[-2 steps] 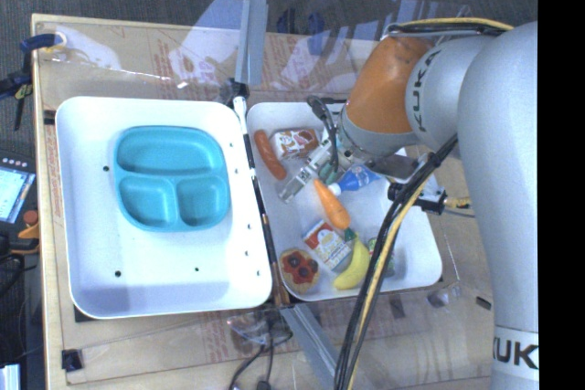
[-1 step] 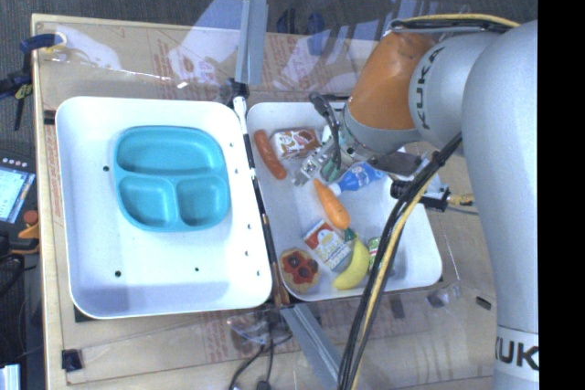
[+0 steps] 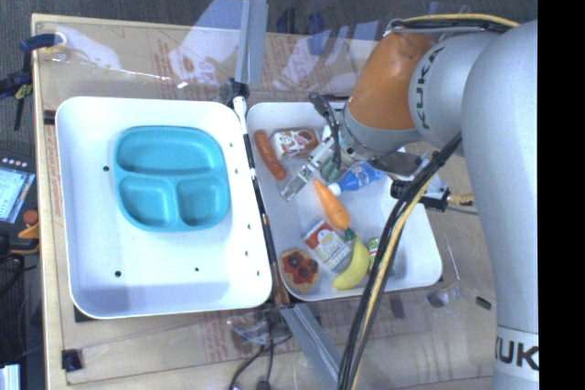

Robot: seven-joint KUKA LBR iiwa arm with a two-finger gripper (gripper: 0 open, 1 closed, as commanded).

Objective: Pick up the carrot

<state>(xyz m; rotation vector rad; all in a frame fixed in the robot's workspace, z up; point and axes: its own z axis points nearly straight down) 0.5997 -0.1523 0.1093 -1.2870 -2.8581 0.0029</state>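
1. The carrot (image 3: 332, 205) lies slantwise mid-way in the right bin (image 3: 422, 262), above the banana (image 3: 353, 265).
2. The tool (image 3: 304, 175) hovers just beside its top; whether it grips anything cannot be told.
3. Likely light, stiff, smooth plastic; best grasped across its thick middle.

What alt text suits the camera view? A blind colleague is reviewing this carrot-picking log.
Seen from above, the grey-and-orange arm reaches from the right into the right bin, its pincer next to the carrot. Around the carrot lie a sausage, a banana and small food packets; the left bin holds a blue divided tray.
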